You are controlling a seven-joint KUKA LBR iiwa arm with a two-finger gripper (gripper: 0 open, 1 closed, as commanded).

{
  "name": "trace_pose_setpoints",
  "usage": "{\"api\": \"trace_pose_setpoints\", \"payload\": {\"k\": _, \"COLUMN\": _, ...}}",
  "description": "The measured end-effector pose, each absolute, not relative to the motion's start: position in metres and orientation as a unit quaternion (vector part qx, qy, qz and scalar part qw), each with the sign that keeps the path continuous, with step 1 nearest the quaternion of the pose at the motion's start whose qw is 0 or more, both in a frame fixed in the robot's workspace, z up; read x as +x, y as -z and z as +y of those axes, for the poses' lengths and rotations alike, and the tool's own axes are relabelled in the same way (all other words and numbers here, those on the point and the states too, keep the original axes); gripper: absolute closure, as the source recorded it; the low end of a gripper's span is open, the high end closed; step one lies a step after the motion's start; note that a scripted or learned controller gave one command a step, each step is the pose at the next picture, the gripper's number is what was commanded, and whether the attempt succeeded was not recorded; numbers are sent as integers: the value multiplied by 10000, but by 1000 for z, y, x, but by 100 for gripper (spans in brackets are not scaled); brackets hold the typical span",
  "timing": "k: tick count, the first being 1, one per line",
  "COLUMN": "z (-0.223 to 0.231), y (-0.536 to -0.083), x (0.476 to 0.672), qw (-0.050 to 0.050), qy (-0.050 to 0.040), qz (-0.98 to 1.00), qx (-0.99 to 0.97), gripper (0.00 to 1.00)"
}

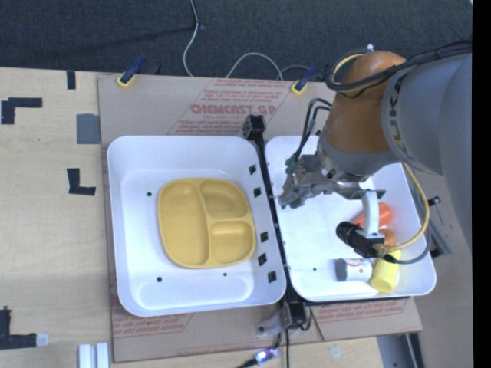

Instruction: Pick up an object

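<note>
Yellow divided plate lies in the middle of the left bin. Fingers hang over the right bin near its left edge; open or shut, I cannot tell. An orange object sits by its right edge.

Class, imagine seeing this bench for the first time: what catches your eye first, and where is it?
The yellow divided plate lying in the left bin stands out most against the white. Next comes the big grey arm with its orange band, reaching in from the right, its claw over the right bin near the middle divide. A small orange thing lies near that bin's right side.
</note>
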State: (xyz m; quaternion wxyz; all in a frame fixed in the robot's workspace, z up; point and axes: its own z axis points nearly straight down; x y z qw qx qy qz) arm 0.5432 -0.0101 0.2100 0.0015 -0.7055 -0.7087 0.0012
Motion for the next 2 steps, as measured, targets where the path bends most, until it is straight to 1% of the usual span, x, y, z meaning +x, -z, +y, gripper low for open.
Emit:
{"api": "trace_pose_setpoints", "payload": {"k": 1, "z": 42, "y": -225, "x": 524, "qw": 14, "qy": -5, "qz": -7092, "qx": -7050, "gripper": 100}}
{"api": "trace_pose_setpoints", "payload": {"k": 2, "z": 93, "y": -233, "x": 510, "qw": 13, "qy": -2, "qz": -7099, "qx": -7043, "gripper": 100}}
